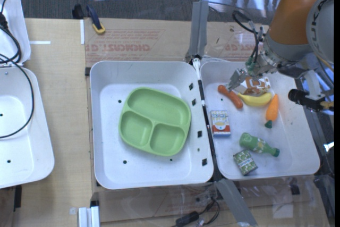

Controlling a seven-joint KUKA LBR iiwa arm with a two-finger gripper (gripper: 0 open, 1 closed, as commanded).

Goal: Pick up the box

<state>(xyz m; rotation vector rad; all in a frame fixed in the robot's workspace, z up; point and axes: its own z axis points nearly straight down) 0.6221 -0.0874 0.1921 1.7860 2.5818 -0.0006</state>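
Note:
In the right bin (pixel 303 162) a small red and white box (pixel 220 122) lies flat near the left wall. A green patterned box (pixel 245 161) sits near the front edge. An orange and white carton (pixel 258 84) lies at the back, partly under my gripper (pixel 242 76). The gripper hangs low over the back of this bin, just left of the carton and above the banana (pixel 255 99). Nothing shows clearly in its grasp.
A red sausage (pixel 230 97), an orange carrot (pixel 272 108) and a green bottle (pixel 258 144) also lie in the right bin. The left bin (pixel 101 114) holds a green divided plate (pixel 155 122). A ridge (pixel 204 114) separates the bins.

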